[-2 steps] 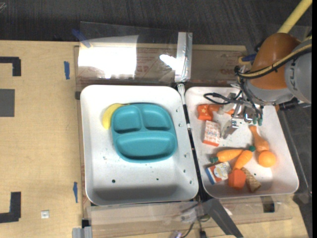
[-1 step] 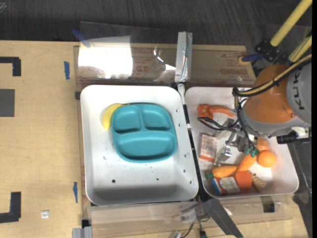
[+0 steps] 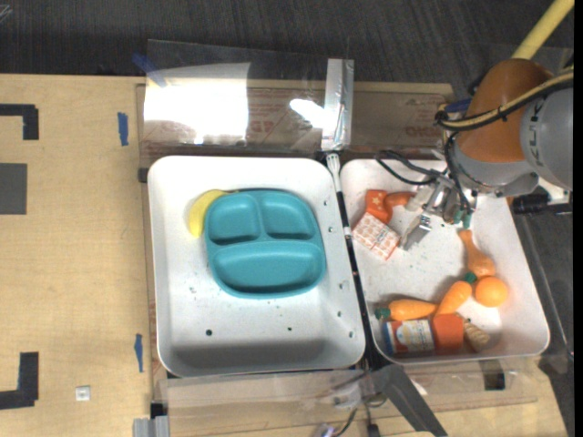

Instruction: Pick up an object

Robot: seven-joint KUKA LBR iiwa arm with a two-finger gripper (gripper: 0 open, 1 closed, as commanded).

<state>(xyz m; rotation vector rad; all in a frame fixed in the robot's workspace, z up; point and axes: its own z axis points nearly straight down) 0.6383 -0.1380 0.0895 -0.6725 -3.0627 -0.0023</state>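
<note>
**Clerk:** Item one, the thing nearest your fingers?

**Arm:** A small white-and-red packet, lying flat in the right bin, close to its left wall. Beside it, toward the back: an orange-red piece, touching the packet's upper edge.

**Clerk:** Other stock around it?

**Arm:** Front of the same bin: a carrot, an orange-labelled bottle lying on its side, an orange ball, and a slim orange piece near the right wall. They crowd together, well apart from the packet. Black cables trail over the bin's back edge.

**Clerk:** Your gripper?

**Arm:** My gripper hangs over the right bin, tips just right of the packet. Whether my fingers are parted or closed I cannot tell; nothing visibly sits between them.

**Clerk:** Left bin?

**Arm:** The left bin holds a teal divided plate, with a yellow object partly hidden under its left rim.
</note>
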